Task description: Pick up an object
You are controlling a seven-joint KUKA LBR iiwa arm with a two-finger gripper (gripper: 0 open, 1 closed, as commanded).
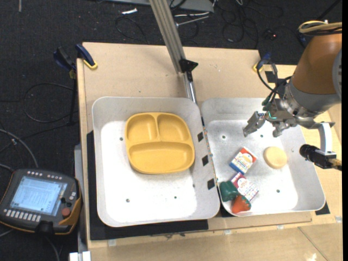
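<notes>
The gripper hangs over the back part of the right bin, its two dark fingers spread apart with nothing between them. One finger points toward the middle of the bin, the other sits closer to the arm. Above it the grey wrist rises into the orange band of the arm, which comes in from the right side, with black cables running along it.

Just in front of the gripper, toward the near right, a pale round bun lies on the bin floor, apart from the fingers. To its left sits a small box with a blue, white and orange label, tilted at an angle. Nearer the front edge lies a second small carton with a white and red label, and touching it are a green piece and a red piece, pressed into the near left corner of the bin.

The left bin holds a yellow divided plate with three compartments, lying flat in the back half.

A metal pole slants up from between the bins. On the floor at the lower left rests a handheld control pad with a lit screen.
</notes>
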